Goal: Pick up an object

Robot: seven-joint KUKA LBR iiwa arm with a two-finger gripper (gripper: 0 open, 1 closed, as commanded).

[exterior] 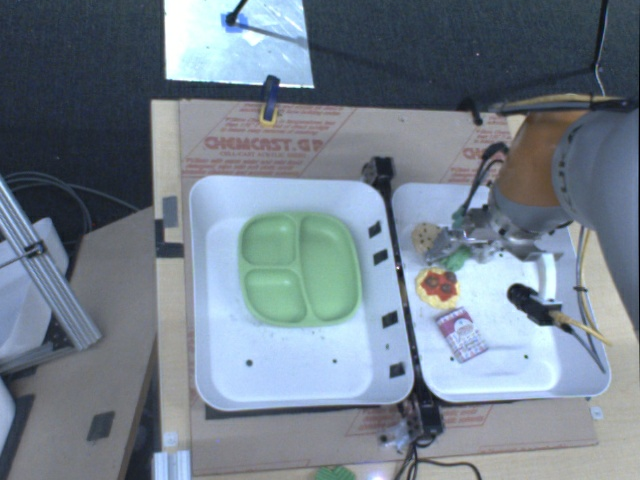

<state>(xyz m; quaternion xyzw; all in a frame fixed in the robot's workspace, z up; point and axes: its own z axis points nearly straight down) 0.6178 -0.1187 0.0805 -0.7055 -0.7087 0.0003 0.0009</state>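
Looked down at a slant on a bench with two white bins side by side. Showed, at the far left edge, a metal frame with grey cables behind it. Showed, further back on the dark floor, a shiny sheet. Found a yellow and blue clamp on the far edge of the cardboard under the bins.

Found in the left bin a pale green tray, split into three sections, sitting slightly far of the bin's middle. Saw a row of black clips along the seam between the bins.

Found four small things in the right bin, all toward its left side. Farthest back, a tan cookie. Nearer, a round red and yellow pizza, close to the left wall. Nearer again and a little right, a red packet, lying flat and apart from the pizza. Between cookie and pizza, a green piece, just beside the gripper.

Reached in from the right as a grey arm with an orange band, low over the far left part of the right bin, just right of the cookie. Could not tell whether the gripper was open or closed, nor whether it touched the green piece. Showed a black part with a yellow cable right of the pizza.
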